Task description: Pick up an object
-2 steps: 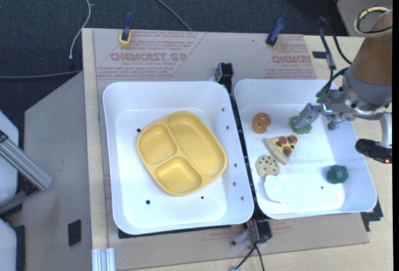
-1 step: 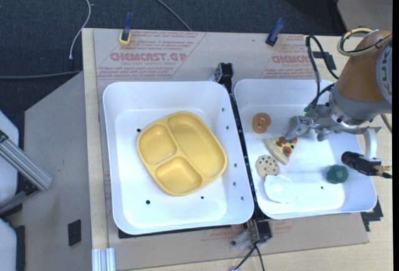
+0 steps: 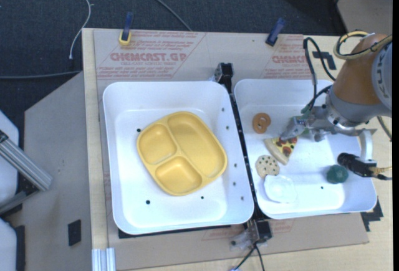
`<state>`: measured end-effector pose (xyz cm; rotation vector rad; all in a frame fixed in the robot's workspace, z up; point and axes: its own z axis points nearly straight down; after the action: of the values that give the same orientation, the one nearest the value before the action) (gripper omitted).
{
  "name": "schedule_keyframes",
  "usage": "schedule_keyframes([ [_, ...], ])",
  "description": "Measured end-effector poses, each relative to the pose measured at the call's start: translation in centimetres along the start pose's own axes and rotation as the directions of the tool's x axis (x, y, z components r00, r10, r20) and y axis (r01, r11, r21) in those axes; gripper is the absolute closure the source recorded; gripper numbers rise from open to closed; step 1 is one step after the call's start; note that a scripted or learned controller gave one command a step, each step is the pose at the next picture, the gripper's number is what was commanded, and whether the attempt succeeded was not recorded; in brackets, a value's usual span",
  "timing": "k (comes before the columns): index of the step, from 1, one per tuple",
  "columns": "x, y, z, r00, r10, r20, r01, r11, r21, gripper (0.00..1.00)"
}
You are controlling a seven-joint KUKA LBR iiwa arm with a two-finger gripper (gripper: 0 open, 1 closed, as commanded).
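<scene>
My gripper [image 3: 292, 134] reaches in from the right and sits low in the right bin [image 3: 312, 92], just above the upper right edge of a pizza slice toy [image 3: 279, 151]. A brown doughnut [image 3: 261, 122] lies to the gripper's left. Below the pizza slice sits a chocolate-chip cookie [image 3: 267, 166], and below that a white round piece [image 3: 278, 189]. A dark green ball [image 3: 337, 174] rests near the bin's right side. Nothing is visibly lifted.
The left bin [image 3: 118, 139] holds a yellow divided tray [image 3: 181, 152] at its middle. A black clamp [image 3: 224, 71] sits between the two bins at the back. Blue clips [image 3: 126, 32] hold the cardboard sheet along the far edge.
</scene>
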<state>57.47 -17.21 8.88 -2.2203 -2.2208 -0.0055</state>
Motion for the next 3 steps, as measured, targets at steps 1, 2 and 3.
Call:
schedule_keyframes([
  [1,0.2,0.3,-1.3,1.000,-0.002,-0.002,0.002,1.000,-0.009,1.00],
  [2,0.7,0.3,-7.7,1.000,-0.001,0.005,0.002,1.000,-0.006,1.00],
  [3,1.6,1.1,-12.9,1.000,-0.002,0.005,0.003,1.000,-0.006,1.00],
])
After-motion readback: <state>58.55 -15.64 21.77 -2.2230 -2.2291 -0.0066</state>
